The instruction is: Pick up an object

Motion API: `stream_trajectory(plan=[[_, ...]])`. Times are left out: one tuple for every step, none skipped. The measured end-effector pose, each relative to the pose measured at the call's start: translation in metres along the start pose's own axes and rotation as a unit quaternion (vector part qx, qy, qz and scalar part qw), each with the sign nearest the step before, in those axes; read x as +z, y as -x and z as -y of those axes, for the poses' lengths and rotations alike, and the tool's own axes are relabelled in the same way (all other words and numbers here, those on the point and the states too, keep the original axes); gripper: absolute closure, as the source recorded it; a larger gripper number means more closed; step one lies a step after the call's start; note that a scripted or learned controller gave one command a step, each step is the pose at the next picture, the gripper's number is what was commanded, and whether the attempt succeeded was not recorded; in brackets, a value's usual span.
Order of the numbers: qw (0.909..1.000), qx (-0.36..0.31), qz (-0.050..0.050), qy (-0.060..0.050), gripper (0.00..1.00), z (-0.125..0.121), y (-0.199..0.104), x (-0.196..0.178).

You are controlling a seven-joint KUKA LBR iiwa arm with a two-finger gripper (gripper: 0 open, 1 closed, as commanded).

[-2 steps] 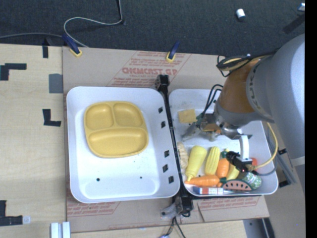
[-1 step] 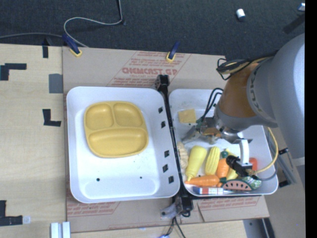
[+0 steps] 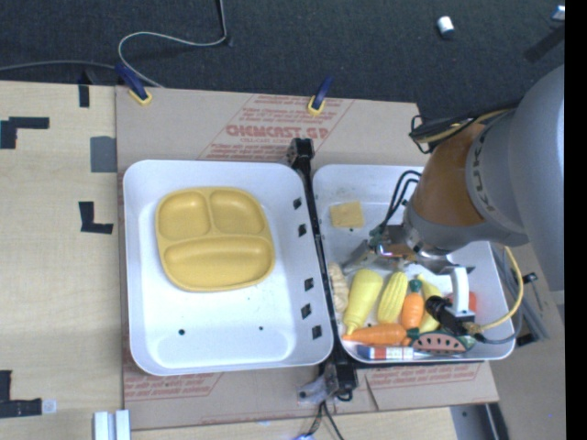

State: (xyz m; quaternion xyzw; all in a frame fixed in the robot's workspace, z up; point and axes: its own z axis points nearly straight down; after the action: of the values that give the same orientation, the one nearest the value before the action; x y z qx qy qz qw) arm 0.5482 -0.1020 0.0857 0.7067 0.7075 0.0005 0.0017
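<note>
The grey arm (image 3: 541, 163) reaches in from the right, its orange band (image 3: 449, 186) angled down and left above the wrist. Below the band, the wrist dips low, carrying the hand (image 3: 404, 246), whose dark metal parts point leftward; yellow and black cables loop beside the wrist.

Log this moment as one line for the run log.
arm: over right bin | gripper: above toy food pile, grip unclear | left bin: yellow divided plate | pick: not confirmed
</note>
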Motion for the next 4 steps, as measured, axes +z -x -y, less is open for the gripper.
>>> stream_trajectory(plan=[[1.0,0.0,0.0,0.0,0.0,-0.041,0.002,0.0],[1.0,0.0,0.0,-0.002,0.0,-0.116,0.003,0.002],[1.0,0.001,-0.001,-0.002,0.0,-0.047,-0.003,0.001],[1.0,0.0,-0.001,-0.002,0.0,-0.12,-0.009,0.002]])
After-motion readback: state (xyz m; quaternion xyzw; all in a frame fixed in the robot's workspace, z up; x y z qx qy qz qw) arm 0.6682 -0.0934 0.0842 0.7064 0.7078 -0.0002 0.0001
